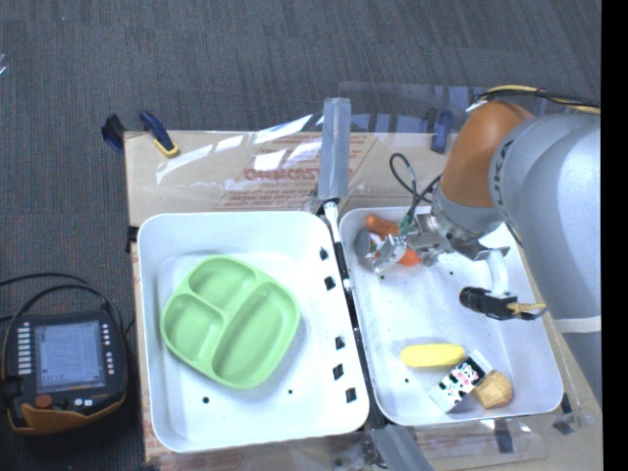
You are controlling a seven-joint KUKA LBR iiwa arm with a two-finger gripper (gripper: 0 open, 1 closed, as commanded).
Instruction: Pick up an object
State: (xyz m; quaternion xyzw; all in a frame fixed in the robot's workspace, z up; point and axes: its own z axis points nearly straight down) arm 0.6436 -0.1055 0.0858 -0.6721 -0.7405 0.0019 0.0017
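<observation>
The claw (386, 253) hangs low in the far left corner of the right bin (422, 312), close to the wall it shares with the left bin (167, 253). An orange object (377, 223) lies right at the claw. One part shows just beyond it toward the bin's far wall, and another orange patch shows on its near right side. It seems to run on a slant under the claw, from far left to near right, though the middle is hidden. I cannot tell how far the claw is open, or whether it has hold of anything. If the orange object is the target, the move is almost straight down, and the closing line should cross that slant. The other candidates lie well apart at the bin's near end: a yellow banana-shaped toy (433, 355) with its long axis across the bin, a black-and-white patterned box (458, 384) just beside it, and a tan bread-like piece (494, 391) touching the box. In the left bin sits a green divided plate (231, 320), farthest from the claw.
</observation>
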